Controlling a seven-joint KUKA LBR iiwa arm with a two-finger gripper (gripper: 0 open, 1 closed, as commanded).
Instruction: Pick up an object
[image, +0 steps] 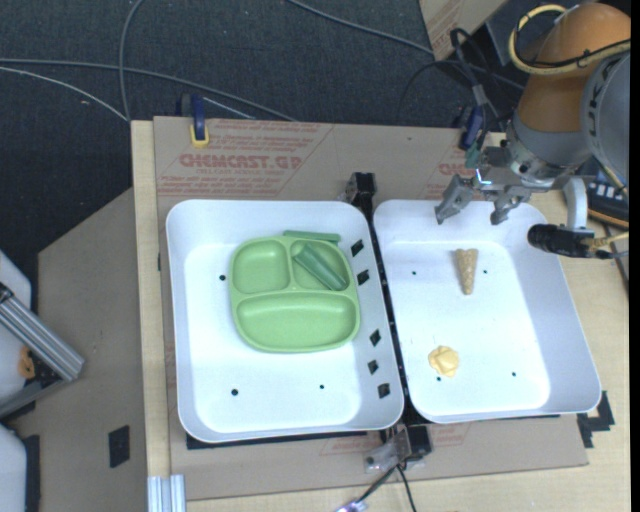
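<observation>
White plastic makes up the two shallow bins, which sit side by side on a brown cardboard sheet printed with red lettering. The left bin carries a green divided plate; a darker green, stick-like piece lies slanted in the plate's upper right compartment, and a flat green strip lies just beyond the plate's far rim.

The right bin has two small things on its floor, well apart from each other. A tan cone lies near the middle of the far half, its narrow end pointing toward the near side. A small yellow lump rests closer to the near edge, a little left of the cone.

The gripper hangs over the far edge of the right bin, beyond the cone and not touching it. Its two fingers are spread apart with nothing between them. Above it the grey wrist joins the orange band of the arm, which reaches in from the upper right.

A blue clamp grips the far left edge of the cardboard, and thin cables trail across the dark floor behind.
</observation>
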